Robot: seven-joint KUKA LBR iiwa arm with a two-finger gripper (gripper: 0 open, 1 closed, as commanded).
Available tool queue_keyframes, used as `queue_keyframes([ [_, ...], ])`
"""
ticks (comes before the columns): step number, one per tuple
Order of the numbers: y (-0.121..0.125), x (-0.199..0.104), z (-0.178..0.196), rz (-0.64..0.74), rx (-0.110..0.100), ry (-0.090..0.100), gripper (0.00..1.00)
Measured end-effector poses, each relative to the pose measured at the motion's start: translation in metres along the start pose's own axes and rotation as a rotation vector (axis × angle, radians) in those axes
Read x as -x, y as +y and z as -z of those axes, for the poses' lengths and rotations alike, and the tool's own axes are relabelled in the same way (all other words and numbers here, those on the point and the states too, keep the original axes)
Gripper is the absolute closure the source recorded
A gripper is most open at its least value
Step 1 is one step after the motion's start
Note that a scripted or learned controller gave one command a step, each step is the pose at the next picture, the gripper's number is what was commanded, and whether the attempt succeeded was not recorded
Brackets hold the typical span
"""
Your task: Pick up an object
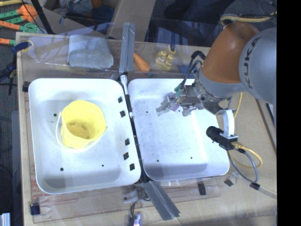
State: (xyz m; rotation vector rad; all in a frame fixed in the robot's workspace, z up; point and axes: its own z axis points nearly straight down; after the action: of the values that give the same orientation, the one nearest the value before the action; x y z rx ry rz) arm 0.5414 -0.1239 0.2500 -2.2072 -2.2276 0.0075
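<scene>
A yellow cup point(83, 124) lies in the left white bin point(42, 173), its mouth facing up toward the camera. My gripper point(174, 109) hangs over the upper middle of the right white bin point(188, 166), well to the right of the cup and across the divider. Its two grey fingers point(163, 107) are spread apart and point left and down, with nothing between them. A small purple and green part sits at the gripper's base. The bin floor under the gripper shows only dark speckles.
A black divider strip point(128, 126) with clips runs between the bins. Behind the bins lie a grey pouch point(90, 52), an orange object point(141, 61) and a small yellow object point(164, 59). A black connector point(218, 135) and a yellow cable point(247, 157) hang by the right bin's edge.
</scene>
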Motion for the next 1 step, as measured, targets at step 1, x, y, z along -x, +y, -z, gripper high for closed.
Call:
queue_keyframes([
  [1, 0.0569, 0.0578, 0.0175, -0.075, 0.003, -0.002, 0.00],
])
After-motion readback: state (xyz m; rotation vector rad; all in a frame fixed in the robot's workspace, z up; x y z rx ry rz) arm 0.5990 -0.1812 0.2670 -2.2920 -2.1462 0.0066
